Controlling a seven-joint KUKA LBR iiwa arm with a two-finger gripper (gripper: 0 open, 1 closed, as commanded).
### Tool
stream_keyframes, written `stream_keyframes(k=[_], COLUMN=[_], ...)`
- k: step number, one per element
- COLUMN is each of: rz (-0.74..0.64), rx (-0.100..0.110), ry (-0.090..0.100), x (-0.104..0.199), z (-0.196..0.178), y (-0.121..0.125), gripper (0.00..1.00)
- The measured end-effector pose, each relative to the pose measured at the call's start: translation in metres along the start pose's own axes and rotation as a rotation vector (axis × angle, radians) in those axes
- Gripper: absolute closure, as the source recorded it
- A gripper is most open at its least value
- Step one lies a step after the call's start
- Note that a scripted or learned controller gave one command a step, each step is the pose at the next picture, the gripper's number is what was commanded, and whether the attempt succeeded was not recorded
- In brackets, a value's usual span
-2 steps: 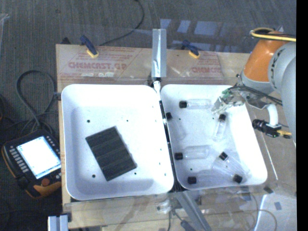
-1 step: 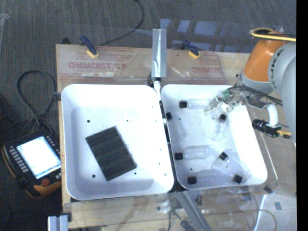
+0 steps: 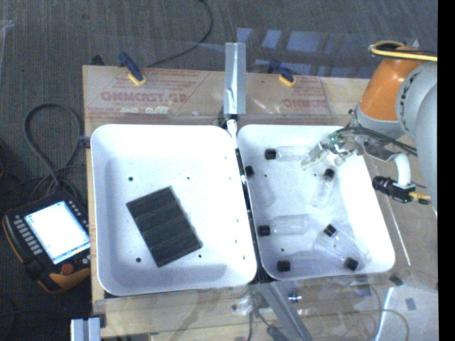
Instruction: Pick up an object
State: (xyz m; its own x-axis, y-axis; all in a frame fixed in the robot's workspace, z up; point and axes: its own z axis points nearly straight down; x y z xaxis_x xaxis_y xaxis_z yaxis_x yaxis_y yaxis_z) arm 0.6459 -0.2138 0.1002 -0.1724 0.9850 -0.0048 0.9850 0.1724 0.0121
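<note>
A lit handheld pendant [image 3: 50,241] lies left of the bench, its black cable [image 3: 44,130] looping behind it.

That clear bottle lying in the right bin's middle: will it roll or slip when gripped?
The clear bottle lies on its side and looks round, so a nudge would probably roll it. Its smooth, transparent wall suggests a slippery, light thing. The gripper sits above other bottles.

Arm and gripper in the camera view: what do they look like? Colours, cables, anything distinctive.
The arm is pale grey with a broad orange band above the wrist. A yellow cable loops over the top of the band. The gripper is a small metallic, partly see-through assembly on thin dark struts; finer detail is too blurred to make out.
</note>
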Motion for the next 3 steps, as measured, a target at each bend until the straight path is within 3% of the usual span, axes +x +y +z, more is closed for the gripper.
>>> stream_keyframes(k=[1, 2, 3], rz=[-0.036, -0.115, -0.166], rx=[-0.004, 0.001, 0.016], ry=[0.006, 0.000, 0.000], x=[0.004, 0.043, 0.075], z=[0.008, 0.011, 0.011], y=[-0.036, 0.019, 0.035], gripper=[0.00, 0.00, 0.00])
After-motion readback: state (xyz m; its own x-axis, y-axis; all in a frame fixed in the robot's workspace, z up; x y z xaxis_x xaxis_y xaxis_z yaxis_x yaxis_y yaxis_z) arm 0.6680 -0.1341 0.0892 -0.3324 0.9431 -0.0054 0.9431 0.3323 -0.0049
